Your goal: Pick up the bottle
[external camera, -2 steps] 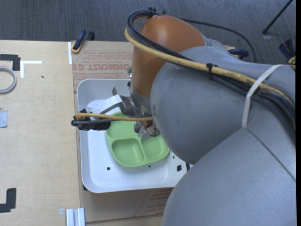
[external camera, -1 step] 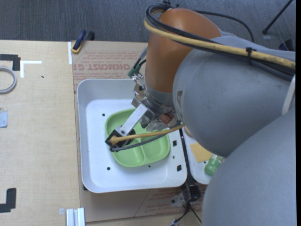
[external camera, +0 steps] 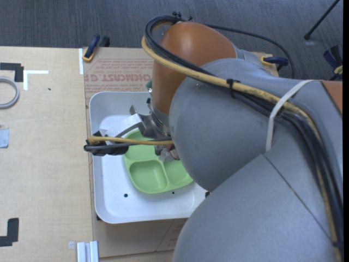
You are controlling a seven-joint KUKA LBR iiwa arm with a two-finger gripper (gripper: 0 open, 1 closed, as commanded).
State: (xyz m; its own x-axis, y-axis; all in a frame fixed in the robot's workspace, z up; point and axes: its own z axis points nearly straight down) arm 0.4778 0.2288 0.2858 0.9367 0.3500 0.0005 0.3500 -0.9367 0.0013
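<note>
Gripper [external camera: 157,138] is down in the bin [external camera: 109,201], right at the green tray's [external camera: 150,173] top edge, half buried under the arm [external camera: 234,146], and I cannot tell whether it is released or grasping anything. No sure bottle. The likeliest is a white thing [external camera: 115,125] just up-left of the tray, left of the gripper, so the reach probably goes that way.

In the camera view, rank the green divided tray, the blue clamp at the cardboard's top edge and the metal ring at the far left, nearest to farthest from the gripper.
From the gripper, over the white bin:
1. Green divided tray, right below it in the bin.
2. Blue clamp, up-left at the cardboard edge.
3. Metal ring, far left on the bench.
</note>
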